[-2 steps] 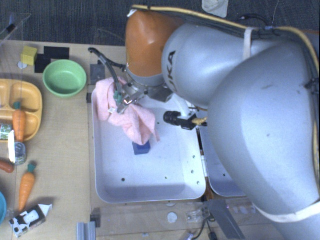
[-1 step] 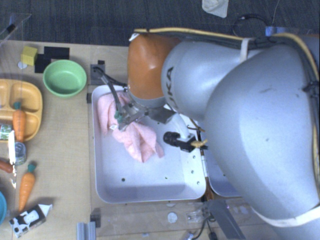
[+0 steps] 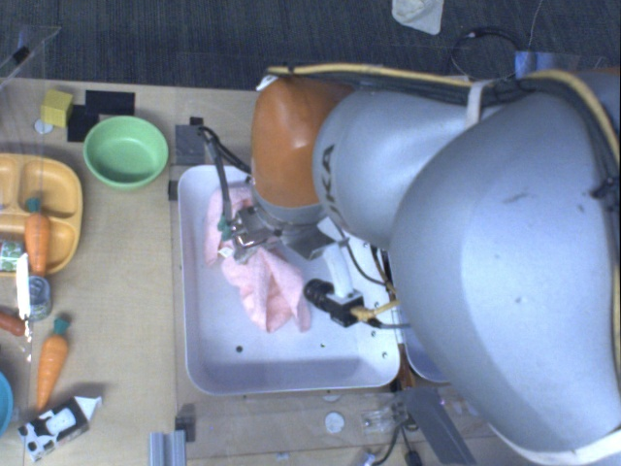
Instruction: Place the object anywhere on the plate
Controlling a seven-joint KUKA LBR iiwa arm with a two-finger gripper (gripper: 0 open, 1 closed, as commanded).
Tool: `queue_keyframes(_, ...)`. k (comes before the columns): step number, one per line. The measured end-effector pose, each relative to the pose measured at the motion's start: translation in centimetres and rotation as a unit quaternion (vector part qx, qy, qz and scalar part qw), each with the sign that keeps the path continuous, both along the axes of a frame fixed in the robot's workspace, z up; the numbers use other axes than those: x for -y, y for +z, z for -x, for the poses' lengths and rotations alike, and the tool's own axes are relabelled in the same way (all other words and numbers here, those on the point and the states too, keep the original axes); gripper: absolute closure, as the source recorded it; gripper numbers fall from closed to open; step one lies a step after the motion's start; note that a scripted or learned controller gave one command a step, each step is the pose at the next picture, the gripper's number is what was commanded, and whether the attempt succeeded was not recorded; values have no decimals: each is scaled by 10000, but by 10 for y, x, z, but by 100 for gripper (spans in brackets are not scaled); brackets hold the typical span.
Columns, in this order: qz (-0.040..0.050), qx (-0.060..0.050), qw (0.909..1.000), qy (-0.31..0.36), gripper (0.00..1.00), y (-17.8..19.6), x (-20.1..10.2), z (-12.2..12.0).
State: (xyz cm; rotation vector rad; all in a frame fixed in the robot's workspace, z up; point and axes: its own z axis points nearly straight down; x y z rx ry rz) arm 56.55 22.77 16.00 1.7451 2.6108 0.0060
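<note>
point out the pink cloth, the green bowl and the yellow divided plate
pink crumpled cloth (image 3: pixel 270 289): camera view, its lower folds
round green bowl (image 3: pixel 125 150): camera view, its inside
yellow divided plate (image 3: pixel 60 194): camera view, its upper right compartment

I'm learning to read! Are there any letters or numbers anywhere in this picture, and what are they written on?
"KA": black letters on the grey arm, the rest hidden by its curve.
Small carton with black and white patches: any print is too small to read.
Small item by the yellow tray: too blurred to read.
No numbers or signs are readable.
</note>
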Motion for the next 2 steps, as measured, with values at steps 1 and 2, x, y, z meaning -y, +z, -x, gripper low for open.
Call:
queue_keyframes(1,-3,11,9931,-1170,100,44,9,4)
queue_keyframes(2,6,-5,9997,-246,100,8,13,1)
